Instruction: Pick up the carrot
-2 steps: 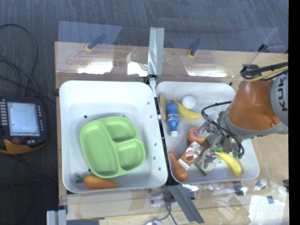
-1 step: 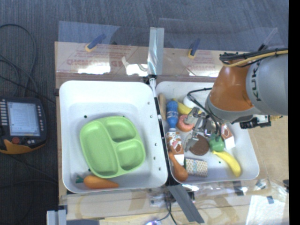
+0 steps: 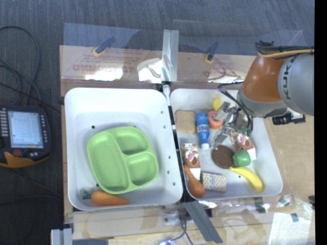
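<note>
My gripper [image 3: 231,124] hangs over the right bin [image 3: 273,172], among the toys; can't tell its state. Carrot [image 3: 107,199] lies at the left bin's [image 3: 76,116] front edge, beside the green plate [image 3: 121,158].

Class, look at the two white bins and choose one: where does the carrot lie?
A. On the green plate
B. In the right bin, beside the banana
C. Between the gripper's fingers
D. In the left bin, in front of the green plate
D: the carrot lies on the left bin's floor by its near wall, just in front of the green plate.
</note>
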`<state>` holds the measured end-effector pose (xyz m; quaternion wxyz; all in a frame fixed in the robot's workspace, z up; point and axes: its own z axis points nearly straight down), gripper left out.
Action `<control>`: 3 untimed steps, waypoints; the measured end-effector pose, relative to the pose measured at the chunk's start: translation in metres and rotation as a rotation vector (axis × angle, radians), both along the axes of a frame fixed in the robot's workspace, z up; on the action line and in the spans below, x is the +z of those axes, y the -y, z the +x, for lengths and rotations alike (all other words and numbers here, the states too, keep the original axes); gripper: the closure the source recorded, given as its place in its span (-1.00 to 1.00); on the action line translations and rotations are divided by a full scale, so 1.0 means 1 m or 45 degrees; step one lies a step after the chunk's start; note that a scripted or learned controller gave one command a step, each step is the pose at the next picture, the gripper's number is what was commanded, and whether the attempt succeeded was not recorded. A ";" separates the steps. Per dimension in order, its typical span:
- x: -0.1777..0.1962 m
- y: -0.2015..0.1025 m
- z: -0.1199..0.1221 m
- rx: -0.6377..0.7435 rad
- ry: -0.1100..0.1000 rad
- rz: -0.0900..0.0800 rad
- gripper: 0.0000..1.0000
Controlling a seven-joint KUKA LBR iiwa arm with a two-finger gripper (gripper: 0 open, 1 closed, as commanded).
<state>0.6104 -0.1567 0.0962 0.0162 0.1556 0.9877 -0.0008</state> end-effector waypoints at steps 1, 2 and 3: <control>0.000 -0.026 0.001 -0.048 -0.003 -0.001 -1.00; 0.014 -0.026 0.006 -0.045 0.020 -0.009 1.00; 0.236 0.012 -0.016 -0.026 -0.021 0.003 1.00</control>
